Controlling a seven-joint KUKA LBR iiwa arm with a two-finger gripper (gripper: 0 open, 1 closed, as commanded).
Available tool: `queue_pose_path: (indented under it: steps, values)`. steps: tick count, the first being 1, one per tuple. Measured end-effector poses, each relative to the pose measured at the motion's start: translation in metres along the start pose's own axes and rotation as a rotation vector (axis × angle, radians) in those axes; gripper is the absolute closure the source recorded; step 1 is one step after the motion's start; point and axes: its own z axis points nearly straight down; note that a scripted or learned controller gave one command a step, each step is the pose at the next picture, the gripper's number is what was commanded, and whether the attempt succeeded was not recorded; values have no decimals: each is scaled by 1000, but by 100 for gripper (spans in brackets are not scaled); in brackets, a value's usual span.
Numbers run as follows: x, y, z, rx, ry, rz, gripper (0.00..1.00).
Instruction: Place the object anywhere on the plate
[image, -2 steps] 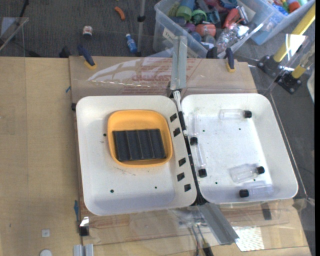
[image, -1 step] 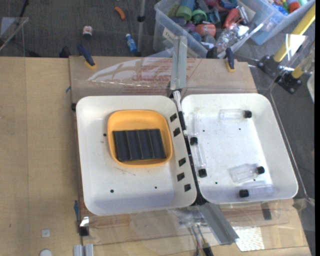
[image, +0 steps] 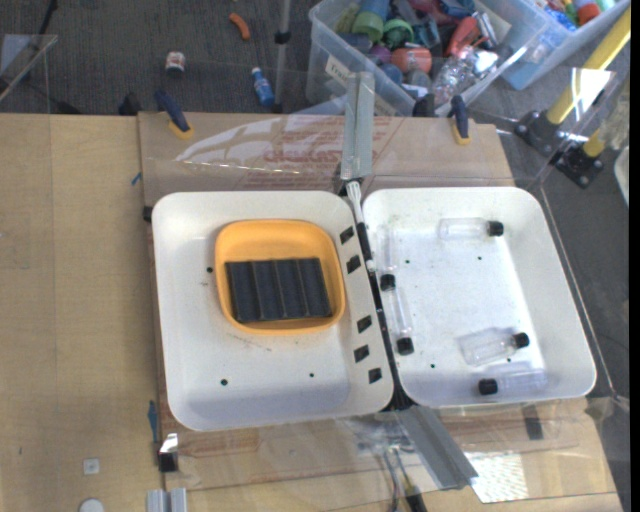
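Since the dark block (image: 279, 290) already lies flat inside the orange plate (image: 232, 244), placement looks done | clear bottles (image: 491, 345) lie in right bin (image: 560, 300) | gripper state: cannot tell.

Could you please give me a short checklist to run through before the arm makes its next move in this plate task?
1. Orange plate sits in the left bin: ok.
2. Dark ribbed block lies on the plate, fully inside its rim: ok.
3. Clear bottles with black caps lie in the right bin, apart from the plate: ok.
4. Divider between the bins stands unobstructed: ok.
5. Whether the block is the task's object: cannot tell.
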Motion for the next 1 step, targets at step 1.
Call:
queue_pose_path:
  steps: [1]
  values:
    - [-8,0,0,1,-3,-253,100]
